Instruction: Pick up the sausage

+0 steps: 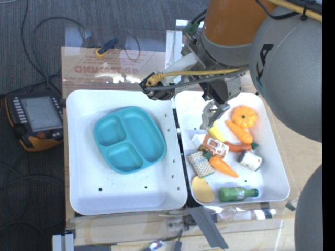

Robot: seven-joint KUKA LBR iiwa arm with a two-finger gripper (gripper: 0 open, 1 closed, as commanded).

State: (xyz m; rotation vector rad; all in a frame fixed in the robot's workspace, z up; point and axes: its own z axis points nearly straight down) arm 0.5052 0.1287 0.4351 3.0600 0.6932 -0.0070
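The hand (pixel 210 115) hangs over the right bin's (pixel 276 184) far-left part, grip unreadable. The sausage (pixel 238 147) lies mid-bin, wedged among carrots (pixel 224 167); crowding could spoil the grasp.

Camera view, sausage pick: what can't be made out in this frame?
- End effector: open or shut cannot be told; it is small and the arm's wrist hangs over it.
- Sausage: the carrot crosses it and the packet covers its left end, so its full length is hidden.
- Right bin: its far rim lies under the arm.
- Packet: label too small to read.
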